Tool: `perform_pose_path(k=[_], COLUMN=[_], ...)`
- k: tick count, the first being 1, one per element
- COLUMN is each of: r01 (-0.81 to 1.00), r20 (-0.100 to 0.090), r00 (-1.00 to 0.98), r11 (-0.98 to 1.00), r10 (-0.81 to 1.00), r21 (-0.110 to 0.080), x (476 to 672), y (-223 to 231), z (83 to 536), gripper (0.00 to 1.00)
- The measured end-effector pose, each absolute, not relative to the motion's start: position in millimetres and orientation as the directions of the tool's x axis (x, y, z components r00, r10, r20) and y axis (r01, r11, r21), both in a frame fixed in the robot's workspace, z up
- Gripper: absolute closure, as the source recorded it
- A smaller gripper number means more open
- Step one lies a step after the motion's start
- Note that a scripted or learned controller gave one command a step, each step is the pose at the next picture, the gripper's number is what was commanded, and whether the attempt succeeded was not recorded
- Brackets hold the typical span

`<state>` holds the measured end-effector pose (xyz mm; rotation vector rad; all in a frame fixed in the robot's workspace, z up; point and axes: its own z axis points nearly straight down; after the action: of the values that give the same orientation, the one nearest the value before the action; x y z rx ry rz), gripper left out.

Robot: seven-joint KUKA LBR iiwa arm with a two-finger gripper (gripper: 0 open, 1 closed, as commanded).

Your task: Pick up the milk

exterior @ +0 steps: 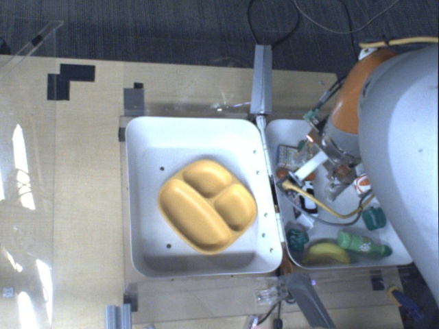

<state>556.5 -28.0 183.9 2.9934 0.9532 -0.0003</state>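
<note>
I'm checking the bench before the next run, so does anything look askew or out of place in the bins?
Nothing looks spilled or broken. The yellow tray sits turned at an angle in the left bin, not square to its walls. The right bin is a jumble: a banana and green bottle lie along its near edge, with small items piled beneath the arm.

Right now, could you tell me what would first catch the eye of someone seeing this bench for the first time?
The big yellow three-compartment tray lying tilted in the left bin stands out first. Next comes the bulky grey arm with its orange band, reaching in from the right over the right bin. That bin is crowded with small items, among them a banana and a green bottle near its front edge.
</note>
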Motion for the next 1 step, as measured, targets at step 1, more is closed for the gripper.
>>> perform_pose_path(k=[1], r01=[0.531], r20=[0.002], r00=[0.847], r11=[-0.847], r10=[0.531], r21=[0.002], x=[638.8], y=[-25.9], z=[184.4], gripper=[0.0])
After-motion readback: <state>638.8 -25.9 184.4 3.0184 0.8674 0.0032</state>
